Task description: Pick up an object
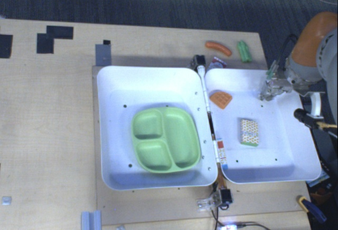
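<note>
Green divided plate [166, 139] is being borne in the left bin [113, 118]; sponge [249, 132] and waffle [221, 99] are lying apart in the right bin [296, 155]; gripper [272, 88] is being held at its far edge, finger state indiscernible.

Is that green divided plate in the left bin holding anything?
Empty: all three compartments of the green divided plate show bare green plastic.

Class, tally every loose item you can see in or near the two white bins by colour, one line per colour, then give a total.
Green: 2, the divided plate and the small green piece behind the bins
Orange: 2, the waffle-like piece and the sausage-like piece
Patterned, pale: 1, the small block
Purple: 1, a scrap behind the bins
Total: 6
</note>
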`<state>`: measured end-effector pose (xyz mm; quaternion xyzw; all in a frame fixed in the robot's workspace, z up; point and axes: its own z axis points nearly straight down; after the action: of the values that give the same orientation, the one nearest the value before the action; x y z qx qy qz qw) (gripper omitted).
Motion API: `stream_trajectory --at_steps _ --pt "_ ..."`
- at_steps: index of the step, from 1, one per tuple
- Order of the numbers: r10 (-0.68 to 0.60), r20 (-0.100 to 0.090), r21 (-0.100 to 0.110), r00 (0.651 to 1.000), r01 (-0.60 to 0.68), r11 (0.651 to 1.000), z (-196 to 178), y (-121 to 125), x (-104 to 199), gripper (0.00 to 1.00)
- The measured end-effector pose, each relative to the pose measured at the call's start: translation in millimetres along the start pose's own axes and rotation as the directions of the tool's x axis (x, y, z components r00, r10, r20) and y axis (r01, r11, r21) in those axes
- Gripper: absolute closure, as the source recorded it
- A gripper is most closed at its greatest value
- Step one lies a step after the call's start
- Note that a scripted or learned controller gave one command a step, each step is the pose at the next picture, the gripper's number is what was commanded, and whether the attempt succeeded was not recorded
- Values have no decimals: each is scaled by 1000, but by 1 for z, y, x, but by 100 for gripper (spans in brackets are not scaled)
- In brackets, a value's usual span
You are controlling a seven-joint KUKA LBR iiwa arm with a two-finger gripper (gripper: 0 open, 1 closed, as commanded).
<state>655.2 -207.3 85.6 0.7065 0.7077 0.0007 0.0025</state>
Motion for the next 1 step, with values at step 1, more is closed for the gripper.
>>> stream_trajectory --at_steps 1 --pt "-4 0 -5 1000 4 1000 -87 16 1 100"
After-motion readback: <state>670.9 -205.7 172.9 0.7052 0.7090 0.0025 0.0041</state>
